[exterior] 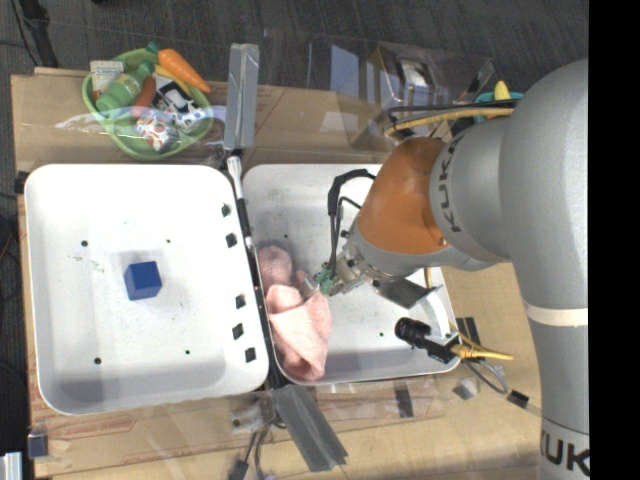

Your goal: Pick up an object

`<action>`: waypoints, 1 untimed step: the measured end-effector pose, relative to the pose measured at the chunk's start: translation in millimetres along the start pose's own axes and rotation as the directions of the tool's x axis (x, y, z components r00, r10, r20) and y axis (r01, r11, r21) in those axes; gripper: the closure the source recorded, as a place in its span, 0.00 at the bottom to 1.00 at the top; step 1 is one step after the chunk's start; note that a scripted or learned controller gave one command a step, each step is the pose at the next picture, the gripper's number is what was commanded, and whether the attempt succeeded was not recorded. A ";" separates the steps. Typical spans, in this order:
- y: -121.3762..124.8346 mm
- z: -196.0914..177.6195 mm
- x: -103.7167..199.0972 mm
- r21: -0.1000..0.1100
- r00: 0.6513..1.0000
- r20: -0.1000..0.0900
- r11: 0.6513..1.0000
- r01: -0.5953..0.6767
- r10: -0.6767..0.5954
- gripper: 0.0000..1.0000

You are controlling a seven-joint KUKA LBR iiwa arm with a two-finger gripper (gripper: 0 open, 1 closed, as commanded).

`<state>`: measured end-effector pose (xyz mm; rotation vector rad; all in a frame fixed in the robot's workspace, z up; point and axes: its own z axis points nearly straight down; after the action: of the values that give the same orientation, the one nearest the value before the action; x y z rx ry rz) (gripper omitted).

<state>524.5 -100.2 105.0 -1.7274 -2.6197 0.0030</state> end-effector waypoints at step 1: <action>0.0 -0.2 -0.3 0.000 1.000 0.001 1.000 0.000 0.000 0.00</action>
<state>524.5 -100.5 105.2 -1.7284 -2.6201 0.0034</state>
